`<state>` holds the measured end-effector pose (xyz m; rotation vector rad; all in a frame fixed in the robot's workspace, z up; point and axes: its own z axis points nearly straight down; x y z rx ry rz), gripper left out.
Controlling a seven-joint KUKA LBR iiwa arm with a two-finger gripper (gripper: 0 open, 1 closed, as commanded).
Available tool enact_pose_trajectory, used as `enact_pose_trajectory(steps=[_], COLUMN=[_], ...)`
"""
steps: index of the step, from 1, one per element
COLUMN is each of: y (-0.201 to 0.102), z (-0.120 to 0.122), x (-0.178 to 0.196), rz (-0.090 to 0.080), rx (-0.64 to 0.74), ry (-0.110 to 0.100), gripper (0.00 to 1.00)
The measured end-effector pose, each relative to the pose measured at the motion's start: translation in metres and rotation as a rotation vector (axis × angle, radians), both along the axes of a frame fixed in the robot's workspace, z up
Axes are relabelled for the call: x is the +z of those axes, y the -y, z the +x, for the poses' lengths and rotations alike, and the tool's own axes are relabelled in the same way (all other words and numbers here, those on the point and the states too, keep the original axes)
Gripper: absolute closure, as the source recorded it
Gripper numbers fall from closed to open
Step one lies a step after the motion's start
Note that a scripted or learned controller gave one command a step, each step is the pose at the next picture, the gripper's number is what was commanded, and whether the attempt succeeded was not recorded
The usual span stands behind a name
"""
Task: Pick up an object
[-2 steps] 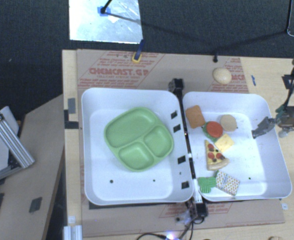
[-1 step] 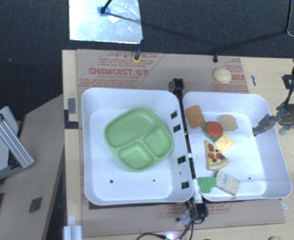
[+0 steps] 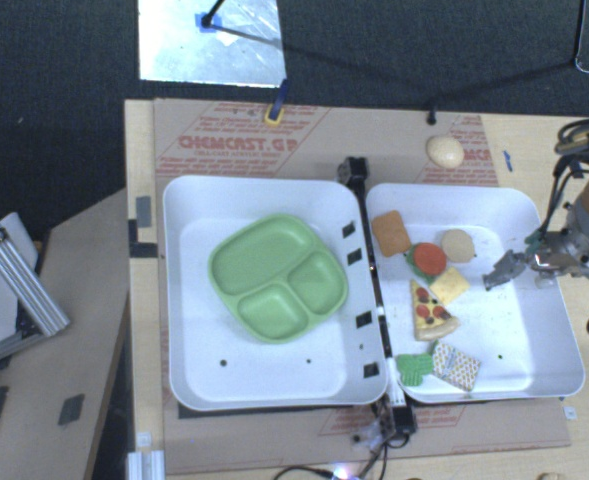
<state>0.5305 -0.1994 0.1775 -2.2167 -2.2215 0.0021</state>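
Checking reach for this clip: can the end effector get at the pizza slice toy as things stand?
Probably yes. The end effector sits over the right bin, with bare bin floor between it and the pizza slice. The yellow block lies close beside the slice.

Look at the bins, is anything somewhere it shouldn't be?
Yes. A pale egg-shaped object lies outside both bins, on the cardboard behind the right white bin. The other toy foods are inside that bin, so this one looks stray.

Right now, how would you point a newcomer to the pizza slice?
Look in the right bin, at the cluster by its left wall. The pizza slice lies below the yellow block: the only triangle, yellow with red dots and a tan crust.
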Motion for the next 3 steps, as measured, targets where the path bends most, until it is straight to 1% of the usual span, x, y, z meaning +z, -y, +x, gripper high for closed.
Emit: enact_pose_trajectory(steps=[1, 2, 3], y=[0.006, 0.006, 0.006], z=[0.005, 0.005, 0.007], x=[-0.045, -0.096, -0.082], rz=[-0.001, -0.001, -0.002], rx=[-0.001, -0.001, 0.0], ry=[0.003, 0.002, 0.006], gripper=[0.0, 0.0, 1.0])
